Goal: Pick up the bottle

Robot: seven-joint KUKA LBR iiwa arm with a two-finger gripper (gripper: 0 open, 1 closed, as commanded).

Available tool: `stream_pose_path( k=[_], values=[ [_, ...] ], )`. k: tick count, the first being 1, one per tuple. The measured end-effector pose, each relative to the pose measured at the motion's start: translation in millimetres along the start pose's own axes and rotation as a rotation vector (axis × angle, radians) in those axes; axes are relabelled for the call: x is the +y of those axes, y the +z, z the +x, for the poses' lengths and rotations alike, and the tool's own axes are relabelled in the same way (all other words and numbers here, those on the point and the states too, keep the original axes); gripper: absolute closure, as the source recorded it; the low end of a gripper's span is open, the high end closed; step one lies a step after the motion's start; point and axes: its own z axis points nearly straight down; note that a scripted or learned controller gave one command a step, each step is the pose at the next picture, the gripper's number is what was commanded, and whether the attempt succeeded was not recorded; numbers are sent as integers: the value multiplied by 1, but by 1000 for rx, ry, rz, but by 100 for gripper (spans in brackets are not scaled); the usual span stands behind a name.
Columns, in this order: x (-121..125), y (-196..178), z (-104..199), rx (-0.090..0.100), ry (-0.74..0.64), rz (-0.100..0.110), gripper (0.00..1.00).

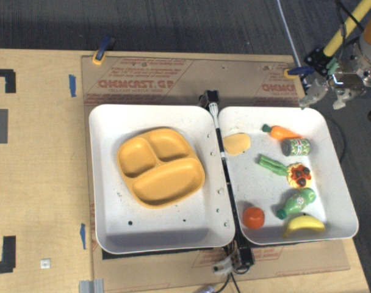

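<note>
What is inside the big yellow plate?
The yellow plate in the left bin has three hollows, and nothing lies in any of them. The plate covers the bin floor under it, so that stays hidden.

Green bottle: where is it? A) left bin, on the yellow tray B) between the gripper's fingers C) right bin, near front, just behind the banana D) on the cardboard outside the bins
C: the green bottle lies in the right bin beside the banana, far from the gripper at the bin's back corner.
</note>
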Motion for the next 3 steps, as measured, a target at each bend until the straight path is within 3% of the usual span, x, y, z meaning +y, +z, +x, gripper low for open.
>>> stream_pose_path(
  k=[1, 2, 3],
  values=[
    [-35, 83, 58, 0, -11, 0, 0],
    [-96, 180, 78, 1, 184, -3, 0],
    [-60, 181, 84, 0, 486, -2, 0]
  ],
)
